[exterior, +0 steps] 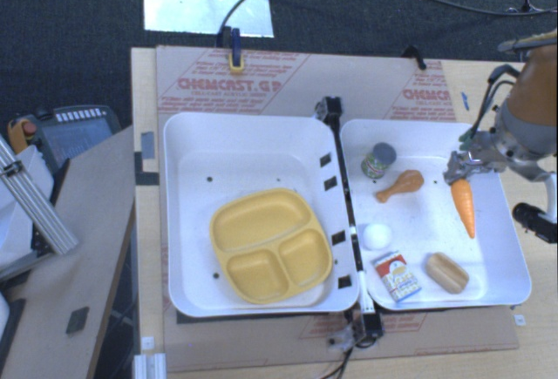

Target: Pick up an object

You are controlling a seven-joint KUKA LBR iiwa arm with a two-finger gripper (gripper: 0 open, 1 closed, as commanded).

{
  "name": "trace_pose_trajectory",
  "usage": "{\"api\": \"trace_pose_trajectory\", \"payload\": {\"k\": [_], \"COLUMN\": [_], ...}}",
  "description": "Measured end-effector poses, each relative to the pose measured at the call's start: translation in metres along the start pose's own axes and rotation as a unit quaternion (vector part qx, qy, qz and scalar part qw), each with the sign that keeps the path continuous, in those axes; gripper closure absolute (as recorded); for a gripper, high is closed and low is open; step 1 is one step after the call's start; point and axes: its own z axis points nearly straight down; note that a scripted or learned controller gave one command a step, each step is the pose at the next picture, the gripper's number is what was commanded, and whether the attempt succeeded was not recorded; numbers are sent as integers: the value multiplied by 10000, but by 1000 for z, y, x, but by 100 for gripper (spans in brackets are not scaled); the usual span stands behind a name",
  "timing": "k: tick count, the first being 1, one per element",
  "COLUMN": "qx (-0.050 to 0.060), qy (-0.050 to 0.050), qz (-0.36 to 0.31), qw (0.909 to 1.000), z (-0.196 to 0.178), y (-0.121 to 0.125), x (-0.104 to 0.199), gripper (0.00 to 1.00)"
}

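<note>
Bench w/ two white bins [261, 129]; gripper [460, 168] over right bin, pinching carrot [464, 206] top; drumstick [400, 186] nearby.

tray [271, 255] in left bin [187, 151], carrot [464, 206] (right bin [514, 268])

one fixed camera looks down at a slant on both white bins [261, 129] from above.
</note>
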Motion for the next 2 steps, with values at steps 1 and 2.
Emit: {"api": "trace_pose_trajectory", "payload": {"k": [1, 2], "qx": [-12, 18], "qy": [-5, 20], "qz": [-4, -30], "qw": [10000, 10000], "z": [-64, -71], "y": [3, 1], "x": [-4, 52], "gripper": [100, 100]}}
